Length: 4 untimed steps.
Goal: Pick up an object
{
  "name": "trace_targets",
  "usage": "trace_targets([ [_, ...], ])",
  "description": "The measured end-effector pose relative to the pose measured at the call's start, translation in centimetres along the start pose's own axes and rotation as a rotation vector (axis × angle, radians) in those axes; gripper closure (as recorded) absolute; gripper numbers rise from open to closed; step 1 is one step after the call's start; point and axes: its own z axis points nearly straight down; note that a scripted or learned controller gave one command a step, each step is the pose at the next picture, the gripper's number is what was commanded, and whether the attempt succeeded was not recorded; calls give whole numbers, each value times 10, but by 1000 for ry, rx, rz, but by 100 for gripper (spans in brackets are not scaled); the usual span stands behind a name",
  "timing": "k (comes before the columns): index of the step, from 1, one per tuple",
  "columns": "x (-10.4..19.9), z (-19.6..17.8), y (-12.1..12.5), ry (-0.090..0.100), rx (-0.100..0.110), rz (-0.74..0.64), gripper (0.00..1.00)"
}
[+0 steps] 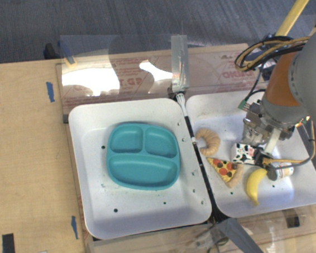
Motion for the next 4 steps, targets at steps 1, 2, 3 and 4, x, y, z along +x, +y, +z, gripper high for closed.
trace_targets([
  [1, 72, -124, -25, 4, -1, 36, 100],
  [2, -48, -99, -8, -11, 10, 102, 100],
  [3, -17, -34, -22, 16, -29, 546, 100],
  [4, -45, -14, 41, -9, 5, 728, 100],
])
